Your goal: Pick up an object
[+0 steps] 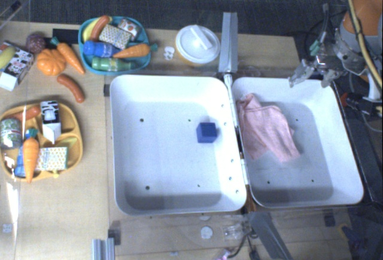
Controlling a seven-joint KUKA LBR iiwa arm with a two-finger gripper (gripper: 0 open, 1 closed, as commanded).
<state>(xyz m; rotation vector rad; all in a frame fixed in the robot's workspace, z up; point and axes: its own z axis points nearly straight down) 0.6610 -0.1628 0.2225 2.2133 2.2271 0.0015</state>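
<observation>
Two white bins sit side by side on the bench, and your landmark is the blue cube (207, 132), lying alone near the middle of the left bin (128, 193). Right of the cube, across the divider, a pink cloth (266, 131) lies crumpled in the right bin (347, 193), against that bin's near wall.

Gripper (313, 72) hangs up and to the right of the cube, over the right bin's far rim, w/ nothing between its fingers. You can see the two fingers splayed apart, tips pointing out to either side. Arm (362, 8) is cut off at the frame's right edge, so you only get the wrist and some cabling.

No brand or writing is readable anywhere. Left of the cube, off the bins, a yellow tray (72, 133) holds small printed cartons and a toy carrot, but the print is too blurred to read. Up and left of the cube, a blue bowl (143, 61) holds toy food, incl. a patterned packet, also illegible. Above the cube, past the bin's far rim, sits a white lidded container (198, 43). Far left items are partly cropped.
</observation>
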